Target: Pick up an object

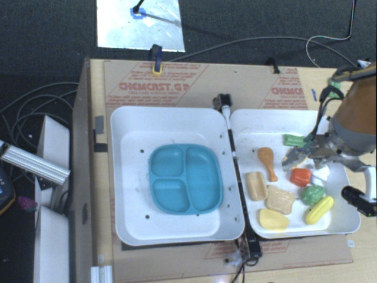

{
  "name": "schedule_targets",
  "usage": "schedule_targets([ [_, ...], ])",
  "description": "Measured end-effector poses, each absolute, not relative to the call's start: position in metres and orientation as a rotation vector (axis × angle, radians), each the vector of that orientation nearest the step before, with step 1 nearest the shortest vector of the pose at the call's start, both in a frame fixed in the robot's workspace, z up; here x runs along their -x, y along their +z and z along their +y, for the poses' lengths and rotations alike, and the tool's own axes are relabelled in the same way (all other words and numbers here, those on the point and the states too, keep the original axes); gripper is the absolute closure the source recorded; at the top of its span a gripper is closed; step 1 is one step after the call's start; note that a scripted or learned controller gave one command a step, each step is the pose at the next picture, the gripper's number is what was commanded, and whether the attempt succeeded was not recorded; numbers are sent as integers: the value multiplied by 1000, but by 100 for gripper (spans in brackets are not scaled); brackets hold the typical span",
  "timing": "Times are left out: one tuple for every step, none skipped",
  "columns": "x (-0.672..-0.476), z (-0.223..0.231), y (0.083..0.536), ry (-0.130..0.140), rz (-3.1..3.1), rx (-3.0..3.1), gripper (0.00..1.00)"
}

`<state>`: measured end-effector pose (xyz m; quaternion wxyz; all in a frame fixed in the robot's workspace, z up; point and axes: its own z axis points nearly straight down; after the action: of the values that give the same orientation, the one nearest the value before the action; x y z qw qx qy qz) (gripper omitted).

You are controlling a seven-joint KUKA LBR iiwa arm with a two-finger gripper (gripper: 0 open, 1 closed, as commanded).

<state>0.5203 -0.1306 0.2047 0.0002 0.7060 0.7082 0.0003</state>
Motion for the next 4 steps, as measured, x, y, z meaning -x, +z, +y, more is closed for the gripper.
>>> schedule_targets([
  [-575, -118, 87, -2, 2226, -2220, 0],
  [-539, -103, 84, 0, 2223, -2220, 0],
  [-581, -109, 85, 2, 2223, -2217, 0],
  [-581, -109, 95, 4, 2225, -2214, 100],
])
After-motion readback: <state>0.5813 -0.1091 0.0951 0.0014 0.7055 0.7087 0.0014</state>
